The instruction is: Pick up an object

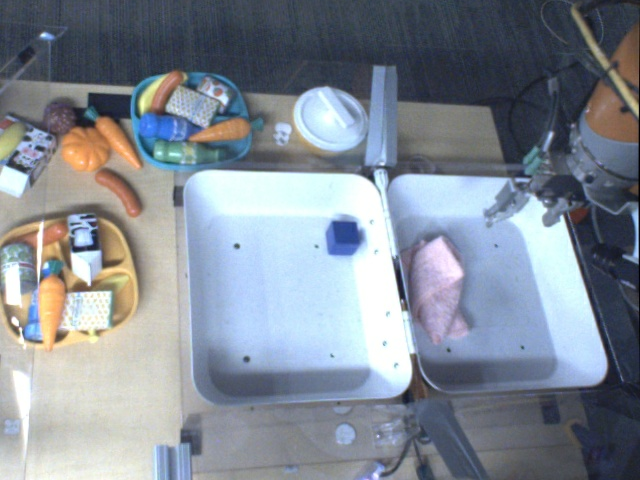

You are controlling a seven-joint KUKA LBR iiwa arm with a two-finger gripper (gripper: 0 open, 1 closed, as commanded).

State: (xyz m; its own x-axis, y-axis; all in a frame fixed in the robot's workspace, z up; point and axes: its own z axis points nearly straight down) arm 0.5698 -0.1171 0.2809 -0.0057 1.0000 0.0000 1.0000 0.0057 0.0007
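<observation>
Two shallow white bins sit side by side on your tabletop (150, 368). The left bin (215, 368) holds a small blue cube (343, 236), which lies toward its upper right corner, close to the divider between the bins. The right bin (570, 363) holds a crumpled pink cloth (438, 288) on its left side, just beside that same divider.

You see the arm (608, 133) reaching in from the right, its orange band above the grey wrist. The hand (524, 200) hangs over the upper right part of the right bin, well apart from the pink cloth and far from the blue cube. Its fingers are spread apart and nothing sits between them, so it grips neither thing.

Off to the left of the bins you have a blue bowl (240, 148) of toy food, a yellow tray (120, 298) with more toys, loose toy carrots and a small pumpkin (84, 150). A round white lid (332, 116) rests above the left bin.
</observation>
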